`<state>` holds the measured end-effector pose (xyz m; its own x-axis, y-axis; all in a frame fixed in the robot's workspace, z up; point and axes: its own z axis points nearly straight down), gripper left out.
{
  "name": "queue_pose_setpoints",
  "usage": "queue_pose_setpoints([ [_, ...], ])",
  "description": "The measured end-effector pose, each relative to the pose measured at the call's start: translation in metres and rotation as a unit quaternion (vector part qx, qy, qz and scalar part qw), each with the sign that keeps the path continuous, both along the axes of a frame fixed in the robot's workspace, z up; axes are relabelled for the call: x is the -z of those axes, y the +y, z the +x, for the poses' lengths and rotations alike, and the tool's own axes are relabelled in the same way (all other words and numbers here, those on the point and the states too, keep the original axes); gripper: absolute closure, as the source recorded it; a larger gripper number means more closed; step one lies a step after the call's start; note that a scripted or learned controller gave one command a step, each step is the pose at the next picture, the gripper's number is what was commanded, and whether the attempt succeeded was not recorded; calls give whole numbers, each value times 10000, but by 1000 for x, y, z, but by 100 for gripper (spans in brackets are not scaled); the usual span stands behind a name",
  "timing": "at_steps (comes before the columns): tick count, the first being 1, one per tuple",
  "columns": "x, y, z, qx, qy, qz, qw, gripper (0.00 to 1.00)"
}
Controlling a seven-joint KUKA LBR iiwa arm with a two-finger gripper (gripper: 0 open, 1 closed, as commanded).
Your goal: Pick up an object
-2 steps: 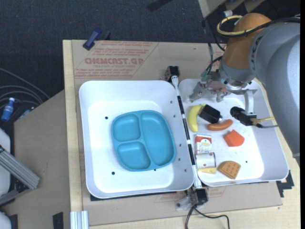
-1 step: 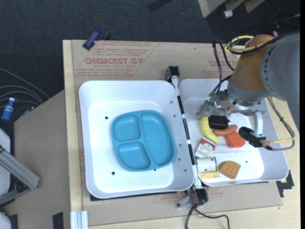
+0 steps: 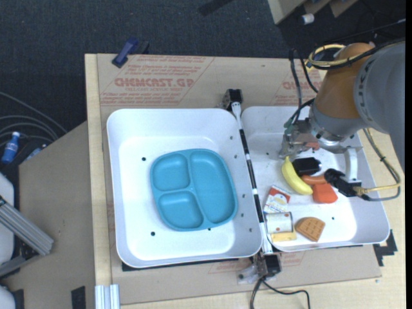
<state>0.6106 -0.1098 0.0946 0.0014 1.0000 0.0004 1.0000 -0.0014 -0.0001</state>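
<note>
The robot's thick, rounded grey metal arm segment (image 3: 385, 85) enters from the right, smooth and matte, with a broad orange band (image 3: 340, 89) wrapped around it just above the wrist. Below the band sits a paler grey, ring-shaped wrist flange (image 3: 333, 134). A thin yellow cable (image 3: 324, 51) loops in a coil by the top of the orange band, and a black cable (image 3: 296, 89) hangs beside it down the arm's left side. The small silver-and-black two-finger gripper assembly (image 3: 293, 141) projects from the flange, with a touch of red showing at its base.
</note>
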Motion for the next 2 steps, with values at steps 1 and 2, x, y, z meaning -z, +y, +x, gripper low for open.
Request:
queue_pose_setpoints([
  [1, 0, 0, 0, 0, 2, 1, 10000, 0],
  [2, -10, 0, 0, 4, -7, -1, 10000, 100],
])
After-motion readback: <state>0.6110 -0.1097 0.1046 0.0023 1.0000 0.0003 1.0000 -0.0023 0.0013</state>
